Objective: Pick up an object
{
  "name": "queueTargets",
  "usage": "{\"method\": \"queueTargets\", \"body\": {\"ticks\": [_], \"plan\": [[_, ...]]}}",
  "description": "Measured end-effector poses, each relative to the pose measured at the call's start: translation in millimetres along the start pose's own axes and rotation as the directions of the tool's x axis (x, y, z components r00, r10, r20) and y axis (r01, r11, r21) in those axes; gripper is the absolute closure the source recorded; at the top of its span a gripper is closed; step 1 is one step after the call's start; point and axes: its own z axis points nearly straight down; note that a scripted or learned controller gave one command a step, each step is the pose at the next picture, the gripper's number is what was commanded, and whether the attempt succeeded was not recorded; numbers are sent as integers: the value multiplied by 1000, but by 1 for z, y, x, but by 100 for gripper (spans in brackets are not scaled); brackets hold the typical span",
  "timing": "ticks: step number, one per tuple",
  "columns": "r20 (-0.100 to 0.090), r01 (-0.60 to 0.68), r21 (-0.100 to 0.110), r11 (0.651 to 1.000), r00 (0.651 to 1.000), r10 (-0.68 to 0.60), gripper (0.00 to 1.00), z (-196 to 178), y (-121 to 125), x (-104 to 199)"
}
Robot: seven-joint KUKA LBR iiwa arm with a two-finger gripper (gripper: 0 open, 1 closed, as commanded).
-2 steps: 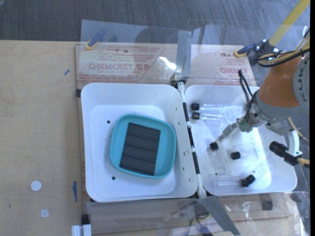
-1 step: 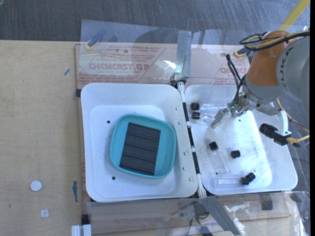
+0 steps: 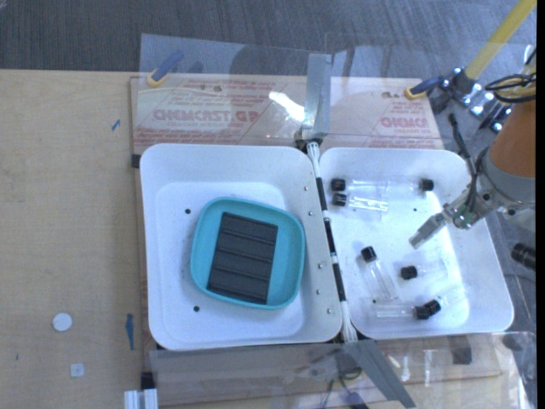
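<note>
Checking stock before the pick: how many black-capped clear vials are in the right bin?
6, though glare may hide more. Two at top left, one top right, two mid-bin, one at the bottom.

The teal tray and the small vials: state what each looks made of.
Teal tray: likely molded plastic, with even matte colour, rounded corners and a raised rim; the dark ribbed insert looks like rubber or foam, though that stays uncertain. Small vials: clear glass or plastic, see-through bodies with the white bin showing through, capped in black, probably plastic.
</note>
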Motion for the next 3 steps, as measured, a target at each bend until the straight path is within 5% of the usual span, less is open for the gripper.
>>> {"method": "queueTargets", "body": {"ticks": [1,2,3], "plan": [[4,48,-3,999,999,-48,0,71,61,-16],[-5,54,26,998,999,-54,0,78,103,6],[1,61,12,998,998,-61,100,69,108,7]]}}
